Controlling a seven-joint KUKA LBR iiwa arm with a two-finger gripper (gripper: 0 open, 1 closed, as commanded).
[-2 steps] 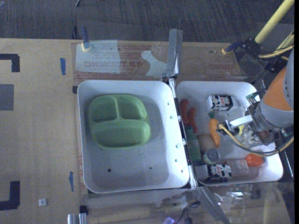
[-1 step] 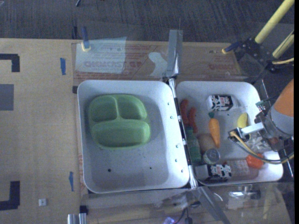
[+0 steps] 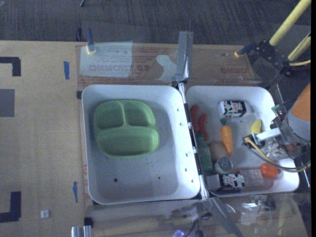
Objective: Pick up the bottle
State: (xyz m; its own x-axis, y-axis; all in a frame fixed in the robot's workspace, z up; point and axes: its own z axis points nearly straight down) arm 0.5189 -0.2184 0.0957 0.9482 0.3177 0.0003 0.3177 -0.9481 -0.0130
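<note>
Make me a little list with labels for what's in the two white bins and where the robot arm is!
left bin: holds a green divided plate
right bin: holds toy food and small packs
carrot: orange, near the middle of the right bin
milk cartons: one near the far edge, one at the near edge
green bottle: lies along the right bin's left wall
red sausages: beside the left wall, beyond the bottle
arm: over the right bin's right side, away from the bottle
</note>
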